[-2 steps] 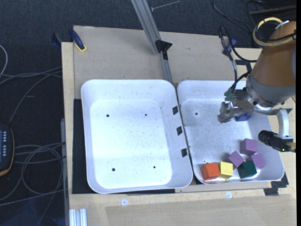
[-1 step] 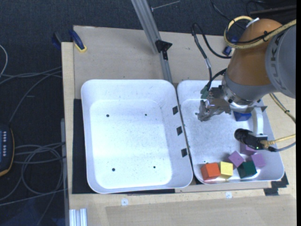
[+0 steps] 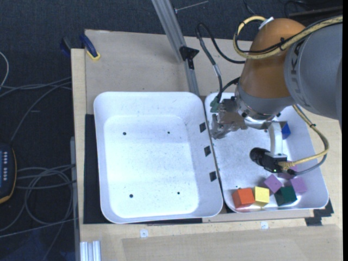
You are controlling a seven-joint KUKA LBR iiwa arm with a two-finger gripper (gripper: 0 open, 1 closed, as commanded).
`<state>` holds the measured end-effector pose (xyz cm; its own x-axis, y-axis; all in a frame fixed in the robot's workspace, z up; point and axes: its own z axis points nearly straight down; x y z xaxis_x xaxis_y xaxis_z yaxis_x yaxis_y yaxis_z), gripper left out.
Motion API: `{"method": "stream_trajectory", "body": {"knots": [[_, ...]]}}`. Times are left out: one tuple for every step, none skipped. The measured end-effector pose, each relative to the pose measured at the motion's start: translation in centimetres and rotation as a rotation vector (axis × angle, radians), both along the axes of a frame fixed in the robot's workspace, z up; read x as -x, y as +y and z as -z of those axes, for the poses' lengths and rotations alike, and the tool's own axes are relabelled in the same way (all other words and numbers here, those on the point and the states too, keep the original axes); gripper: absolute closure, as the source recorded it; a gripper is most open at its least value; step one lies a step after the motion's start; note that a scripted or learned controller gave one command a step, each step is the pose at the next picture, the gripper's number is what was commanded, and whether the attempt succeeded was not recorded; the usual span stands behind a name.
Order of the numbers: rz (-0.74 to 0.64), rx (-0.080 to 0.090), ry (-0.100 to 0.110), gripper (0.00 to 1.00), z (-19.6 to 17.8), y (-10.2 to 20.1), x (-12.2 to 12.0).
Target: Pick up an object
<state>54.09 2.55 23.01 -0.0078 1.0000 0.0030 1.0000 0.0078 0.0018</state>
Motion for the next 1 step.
{"method": "stream_trajectory", "body": {"knots": [[0.001,0.0,-0.001,1.0,-1.18,4.96,-1.86]]}}
